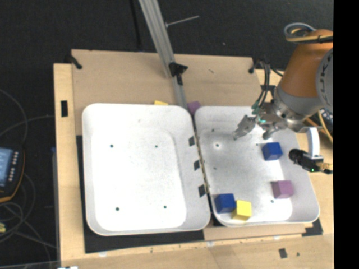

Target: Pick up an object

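Fingers: two grey fingers [244, 128] and [268, 131] are spread apart and point down toward the bin floor, with nothing between them.
Gripper: the gripper [256, 130] hangs over the upper middle of the right bin [208, 150], over bare white floor.
Nearest object: the blue cube [272, 151] lies just below and to the right of the fingers in the camera view, near but apart from them. It looks roughly square, so no long axis matters much for the grasp.
Other objects: a purple cube [282, 189] sits further down near the right wall. A second blue cube [225, 202] and a yellow cube [243, 209] sit side by side, touching or nearly so, at the bottom edge of the same bin.
Direction of the coming move: as a judgement, a short shift down-right would put the open fingers over the nearest blue cube, then a straight descent.
Open room: the nearest blue cube stands alone with bare floor on all sides, so both fingers should have space. The pair at the bottom crowds each other and the bin wall, a harder pick.
Left bin: the left bin [95, 150] lies across the divider, well apart from the arm [303, 77].
Task state: nothing is lifted yet.
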Robot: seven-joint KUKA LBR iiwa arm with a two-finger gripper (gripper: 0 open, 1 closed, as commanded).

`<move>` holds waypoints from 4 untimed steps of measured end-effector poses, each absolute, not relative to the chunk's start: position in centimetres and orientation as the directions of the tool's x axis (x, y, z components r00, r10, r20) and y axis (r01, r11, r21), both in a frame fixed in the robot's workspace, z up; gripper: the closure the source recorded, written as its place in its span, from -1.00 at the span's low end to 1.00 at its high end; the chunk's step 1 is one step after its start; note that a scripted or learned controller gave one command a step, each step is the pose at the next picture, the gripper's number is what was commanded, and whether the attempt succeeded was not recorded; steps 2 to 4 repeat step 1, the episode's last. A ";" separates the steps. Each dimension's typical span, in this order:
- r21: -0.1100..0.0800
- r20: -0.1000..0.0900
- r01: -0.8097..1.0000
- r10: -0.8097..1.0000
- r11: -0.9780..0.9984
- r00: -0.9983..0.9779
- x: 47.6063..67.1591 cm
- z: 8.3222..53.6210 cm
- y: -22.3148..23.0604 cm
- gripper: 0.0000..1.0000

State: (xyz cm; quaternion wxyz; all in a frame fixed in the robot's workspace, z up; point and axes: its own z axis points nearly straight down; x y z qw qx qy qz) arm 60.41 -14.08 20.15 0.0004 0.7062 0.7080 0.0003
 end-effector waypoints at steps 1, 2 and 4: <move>-0.002 -0.003 1.000 1.000 -0.006 0.006 56.9 12.8 -21.5 -1.00; -0.002 -0.003 1.000 1.000 -0.006 0.006 56.9 12.8 -21.5 -1.00; -0.002 -0.003 1.000 1.000 -0.006 0.006 56.9 12.8 -21.5 -1.00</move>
